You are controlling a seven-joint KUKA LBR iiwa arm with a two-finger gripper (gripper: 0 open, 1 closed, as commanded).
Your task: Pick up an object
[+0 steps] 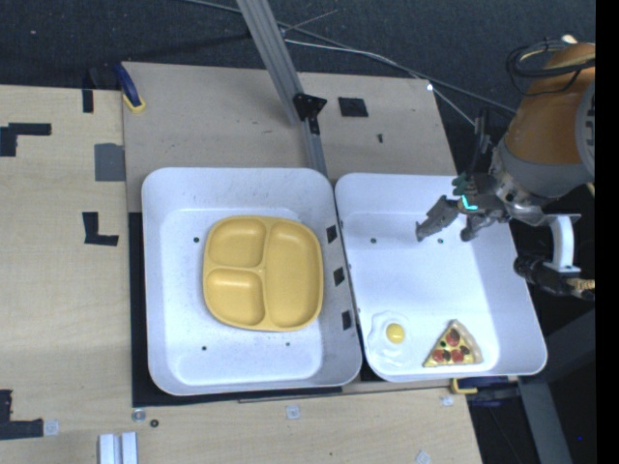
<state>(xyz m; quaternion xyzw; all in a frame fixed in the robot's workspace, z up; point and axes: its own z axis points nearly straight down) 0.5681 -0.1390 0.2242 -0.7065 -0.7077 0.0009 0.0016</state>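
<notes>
Bench (pixel 232 114) carried two white bins side by side, walls touching along the middle. Arm (pixel 551 124) reached in from the right, wrist over the right bin's (pixel 416 288) far right corner.

Left bin (pixel 174 356) held one yellow tray (pixel 263 273), three compartments, lying flat near centre. Likely too broad and flat for a two-finger pinch; a poor target, I judged.

Right bin held the small pickable things, both at its near edge: a fried egg (pixel 390 336) toy and, just beside it to the right, a pizza slice (pixel 454 345). Both lay flat, apart from each other, pizza close to the near wall.

Hand (pixel 453 216) hung over the far part of the right bin, fingers spread apart, nothing between them. It stood well apart from egg and pizza; open floor lay between, nothing in the way.

Judgement: grasp not yet begun. Near wall could crowd a finger at the pizza; the egg's low profile could let the fingers slip over it.

A slanted metal post (pixel 276 56) crossed the far bench, clear of the arm.
</notes>
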